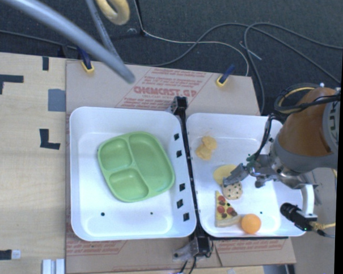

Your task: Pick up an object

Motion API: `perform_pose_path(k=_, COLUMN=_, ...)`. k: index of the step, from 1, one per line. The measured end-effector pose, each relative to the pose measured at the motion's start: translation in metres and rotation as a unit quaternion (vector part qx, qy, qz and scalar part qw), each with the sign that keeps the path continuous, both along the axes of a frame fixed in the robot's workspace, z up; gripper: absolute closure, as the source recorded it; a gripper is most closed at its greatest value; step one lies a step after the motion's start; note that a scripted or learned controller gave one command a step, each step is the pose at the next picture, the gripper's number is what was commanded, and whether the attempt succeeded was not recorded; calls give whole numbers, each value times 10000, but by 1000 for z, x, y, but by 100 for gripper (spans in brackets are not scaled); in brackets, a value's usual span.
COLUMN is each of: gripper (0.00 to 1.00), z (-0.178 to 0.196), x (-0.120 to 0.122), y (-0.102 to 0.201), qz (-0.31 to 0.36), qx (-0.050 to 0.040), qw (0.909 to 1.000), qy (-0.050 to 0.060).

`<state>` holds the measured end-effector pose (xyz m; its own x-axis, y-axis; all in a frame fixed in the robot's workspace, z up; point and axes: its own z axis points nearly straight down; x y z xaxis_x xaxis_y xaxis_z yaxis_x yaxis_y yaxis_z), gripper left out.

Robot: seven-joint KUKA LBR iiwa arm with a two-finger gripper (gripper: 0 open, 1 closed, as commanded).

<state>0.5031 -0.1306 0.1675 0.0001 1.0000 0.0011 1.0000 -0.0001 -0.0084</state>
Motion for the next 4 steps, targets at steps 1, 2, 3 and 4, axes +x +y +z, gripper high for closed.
perform_pose_path(k=1, gripper=0, z=-57, x=-8, y=-7, qz=-3, qx=2, qw=10000, qy=2)
perform_pose_path(k=2, gripper=100, z=-45, x=-7, y=-6, qz=7, qx=4, qw=10000, qy=-22)
perform_pose_path(k=3, gripper=100, z=6, x=4, y=-2, qz=9, qx=-10, qw=10000, qy=-62)
perform_pose_path(k=4, gripper=100, z=37, x=5, y=-2, qz=9, qx=-7, qw=10000, qy=-53)
